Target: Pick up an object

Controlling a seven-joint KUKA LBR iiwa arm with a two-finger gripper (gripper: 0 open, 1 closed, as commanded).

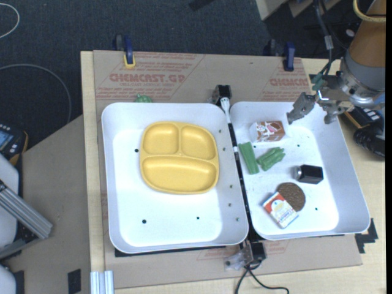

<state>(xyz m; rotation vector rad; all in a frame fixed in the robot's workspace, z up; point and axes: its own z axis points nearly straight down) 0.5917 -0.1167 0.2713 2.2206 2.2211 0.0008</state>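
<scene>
My gripper (315,110) hangs open above the far edge of the right bin (343,164), with nothing between its fingers. Below and left of it lies a small red-and-white packet (268,130). Two green pieces (260,157) lie near the bin's left wall. A black block (310,174) sits toward the middle right. Nearer the front are a brown round cookie (293,195) and a red-and-orange carton (280,210), touching each other.
The left bin (122,188) bears a yellow divided plate (179,157). Both bins rest on a cardboard sheet (184,75) held by blue clamps at the back. The arm's orange band (373,41) is at the upper right.
</scene>
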